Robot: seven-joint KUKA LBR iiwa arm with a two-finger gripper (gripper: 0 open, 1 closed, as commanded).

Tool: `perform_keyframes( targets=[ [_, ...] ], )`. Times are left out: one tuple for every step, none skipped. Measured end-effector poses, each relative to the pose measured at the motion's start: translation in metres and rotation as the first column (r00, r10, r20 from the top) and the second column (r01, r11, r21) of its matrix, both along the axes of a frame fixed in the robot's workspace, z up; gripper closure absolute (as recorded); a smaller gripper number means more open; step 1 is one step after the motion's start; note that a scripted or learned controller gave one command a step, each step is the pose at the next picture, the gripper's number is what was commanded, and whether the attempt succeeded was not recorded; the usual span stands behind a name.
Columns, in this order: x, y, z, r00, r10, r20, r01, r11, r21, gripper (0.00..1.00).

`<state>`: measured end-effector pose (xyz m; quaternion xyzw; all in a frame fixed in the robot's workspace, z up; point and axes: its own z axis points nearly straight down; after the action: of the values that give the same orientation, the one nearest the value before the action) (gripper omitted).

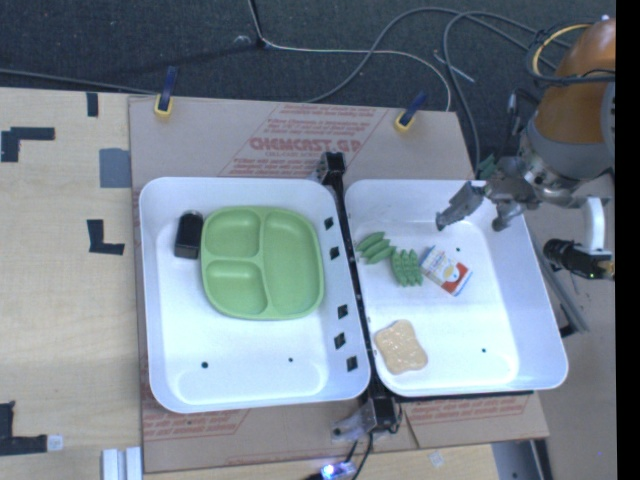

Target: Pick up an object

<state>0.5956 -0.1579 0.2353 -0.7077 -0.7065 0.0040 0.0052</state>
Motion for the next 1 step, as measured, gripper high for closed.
perform_keyframes(
  targets=[
    [0.0025, 0.0003, 0.0066, 1.000, 0.003, 0.012, -0.003, 1.000, -0.002, 0.00]
  ],
)
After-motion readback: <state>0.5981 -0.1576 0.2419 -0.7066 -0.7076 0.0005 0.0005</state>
